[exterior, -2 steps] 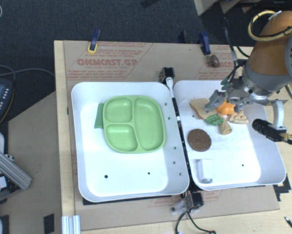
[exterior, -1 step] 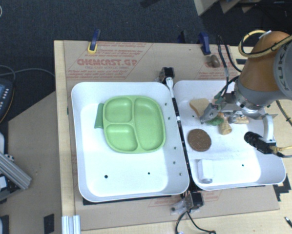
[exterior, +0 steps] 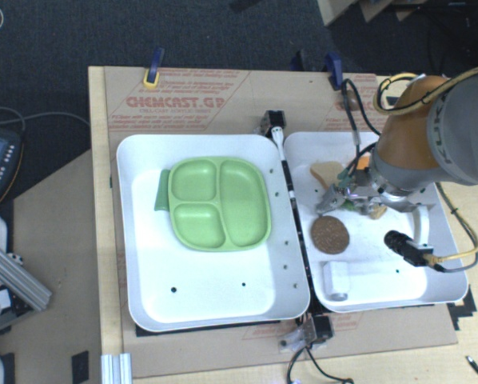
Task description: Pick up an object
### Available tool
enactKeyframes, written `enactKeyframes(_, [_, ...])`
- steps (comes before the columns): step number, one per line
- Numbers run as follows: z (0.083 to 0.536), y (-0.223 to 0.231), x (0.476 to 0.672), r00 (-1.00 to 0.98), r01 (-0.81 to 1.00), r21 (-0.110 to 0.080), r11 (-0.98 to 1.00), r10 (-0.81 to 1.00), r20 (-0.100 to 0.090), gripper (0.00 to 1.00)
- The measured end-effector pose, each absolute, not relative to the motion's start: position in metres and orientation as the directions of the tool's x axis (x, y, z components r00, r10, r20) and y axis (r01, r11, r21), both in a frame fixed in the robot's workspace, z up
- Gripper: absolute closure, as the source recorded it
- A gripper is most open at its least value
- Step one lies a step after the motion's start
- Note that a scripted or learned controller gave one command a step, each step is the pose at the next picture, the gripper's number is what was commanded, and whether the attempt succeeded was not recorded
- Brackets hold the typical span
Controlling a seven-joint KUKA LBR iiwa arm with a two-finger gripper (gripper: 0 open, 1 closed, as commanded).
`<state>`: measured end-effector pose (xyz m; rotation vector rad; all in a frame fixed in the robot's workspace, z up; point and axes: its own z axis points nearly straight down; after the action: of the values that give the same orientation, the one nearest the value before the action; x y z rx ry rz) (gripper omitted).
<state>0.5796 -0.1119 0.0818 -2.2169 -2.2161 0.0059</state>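
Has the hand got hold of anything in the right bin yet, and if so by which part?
It cannot be told. The hand is low in the right bin, above the brown disc and near a tan piece; the arm hides its tips.

A single fixed camera looked down at a slant from above the bench (exterior: 223,86), taking in both white bins, left bin (exterior: 135,238) and right bin (exterior: 399,290).

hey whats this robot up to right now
The grey and orange arm reaches in from the right, with its gripper low in the right bin. It sits near a tan piece and above a brown disc, with a white block nearer the front. The green divided plate lies untouched in the left bin.
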Motion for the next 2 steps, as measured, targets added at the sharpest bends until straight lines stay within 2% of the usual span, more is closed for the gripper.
enactKeyframes(1, [0.096, -0.113, 0.581, 0.002, 1.0, 0.0, -0.002, 1.0, 0.0, 1.0])
enactKeyframes(2, [0.158, -0.108, 0.588, -0.001, 1.0, 0.007, 0.001, 1.0, -0.001, 1.0])
